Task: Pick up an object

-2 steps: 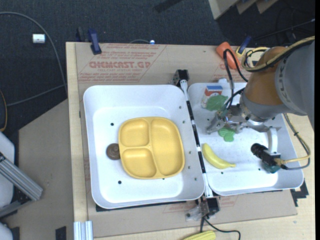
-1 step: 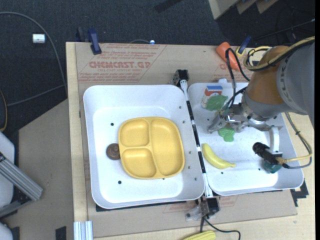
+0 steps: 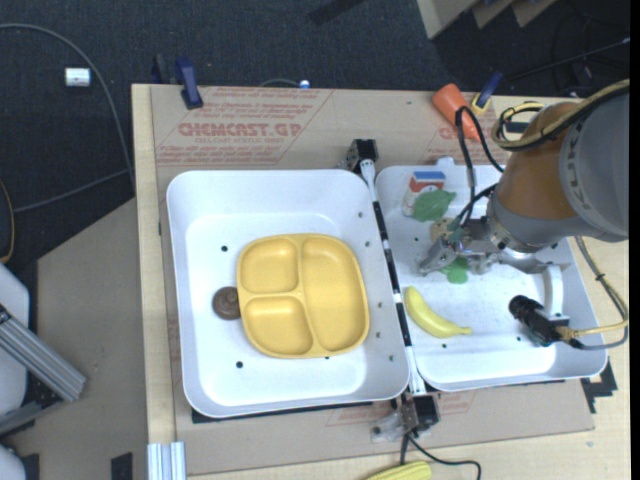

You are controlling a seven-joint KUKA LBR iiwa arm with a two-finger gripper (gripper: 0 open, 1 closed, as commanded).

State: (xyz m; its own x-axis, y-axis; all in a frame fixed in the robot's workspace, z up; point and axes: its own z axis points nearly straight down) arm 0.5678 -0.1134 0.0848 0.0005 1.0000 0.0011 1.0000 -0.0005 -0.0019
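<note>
My gripper (image 3: 443,255) hangs low over the middle of the right bin (image 3: 500,363), on the grey arm that comes in from the right. A small green thing (image 3: 457,274) lies just below and to the right of it, touching or nearly touching it. A yellow banana (image 3: 434,315) lies in front of the gripper, near the bin's left wall. Behind the gripper a larger green piece (image 3: 432,205) rests against a small white pack with a red and blue label (image 3: 426,182).
The left bin (image 3: 200,268) holds a yellow three-part plate (image 3: 300,295) with a brown round thing (image 3: 226,302) at its left edge. A raised divider runs between the two bins. An orange clamp (image 3: 450,98) sits at the bench's back edge.
</note>
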